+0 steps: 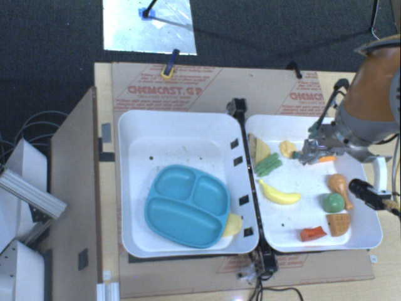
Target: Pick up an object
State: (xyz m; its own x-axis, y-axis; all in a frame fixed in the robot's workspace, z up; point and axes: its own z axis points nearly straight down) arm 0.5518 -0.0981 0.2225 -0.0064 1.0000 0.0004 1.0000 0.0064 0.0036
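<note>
**Ana:** Gripper (309, 153) sits low in the right bin (369, 234), near its back wall. Whether it is spread or pinched I cannot tell; the tip is too small and dark.

**Ben:** Holding anything?

**Ana:** Nothing visibly in it. An orange carrot (326, 159) lies just beside the tip, touching or nearly so, and looks like the target. I'd judge the pick not yet done: grasp and lift remain.

**Ben:** How does it lie?

**Ana:** Flat, long axis roughly left to right, one end at the tip, the other toward the bin's right side. Which end is thinner is unclear.
</note>
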